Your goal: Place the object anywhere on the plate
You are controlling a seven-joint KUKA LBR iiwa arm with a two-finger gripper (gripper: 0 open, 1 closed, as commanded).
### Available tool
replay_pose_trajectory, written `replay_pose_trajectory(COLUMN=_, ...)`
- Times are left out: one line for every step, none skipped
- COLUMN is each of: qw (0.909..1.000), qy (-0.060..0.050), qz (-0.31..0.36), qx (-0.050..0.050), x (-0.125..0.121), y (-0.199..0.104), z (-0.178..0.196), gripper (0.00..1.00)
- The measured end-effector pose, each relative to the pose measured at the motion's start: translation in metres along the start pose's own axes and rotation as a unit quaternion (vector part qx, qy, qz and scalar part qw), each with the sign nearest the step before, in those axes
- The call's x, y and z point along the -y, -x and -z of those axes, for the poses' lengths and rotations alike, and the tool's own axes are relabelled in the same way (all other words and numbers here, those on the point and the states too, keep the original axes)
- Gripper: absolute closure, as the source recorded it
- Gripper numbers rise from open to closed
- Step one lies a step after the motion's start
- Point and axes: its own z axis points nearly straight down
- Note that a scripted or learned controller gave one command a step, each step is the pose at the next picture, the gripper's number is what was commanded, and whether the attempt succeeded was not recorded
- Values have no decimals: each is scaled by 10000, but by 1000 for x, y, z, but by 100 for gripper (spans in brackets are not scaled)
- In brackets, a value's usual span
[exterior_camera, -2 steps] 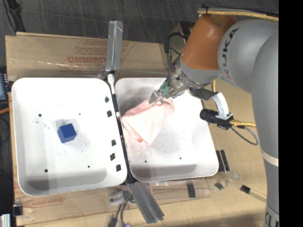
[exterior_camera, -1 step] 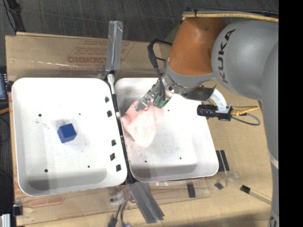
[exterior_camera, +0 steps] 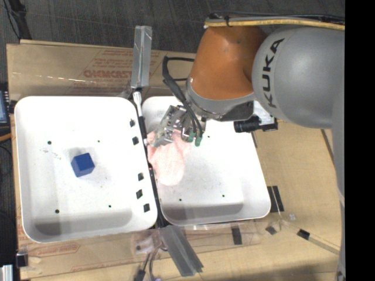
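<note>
The grey KUKA arm (exterior_camera: 293, 75), smooth and rounded with a glossy orange band, reaches over the right bin (exterior_camera: 234, 180) — a shallow white tray with rounded corners, beside the matching left bin (exterior_camera: 41, 157) on the brown bench (exterior_camera: 293, 168). A pale pink plate (exterior_camera: 169, 161), soft-edged and oval in outline, lies at the right bin's left side. The metallic jaws (exterior_camera: 171, 129) hang over the plate's upper edge; whether they are spread or pressed together I cannot tell. A small blue cube (exterior_camera: 83, 164) — matte, sharp-cornered — sits in the left bin.
</note>
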Motion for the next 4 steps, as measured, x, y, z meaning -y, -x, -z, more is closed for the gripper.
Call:
replay_pose_trajectory(qw=9839, qy=0, qz=1785, qx=4, x=-34, y=-33, z=-13, gripper=100)
replay_pose_trajectory(qw=9834, qy=0, qz=1812, qx=5, x=-73, y=-77, z=-13, gripper=100)
replay_pose_trajectory(qw=9834, qy=-3, qz=1817, qx=-1, x=-115, y=-107, z=-14, gripper=100)
replay_pose_trajectory(qw=9834, qy=-3, qz=1814, qx=2, x=-115, y=-107, z=-14, gripper=0)
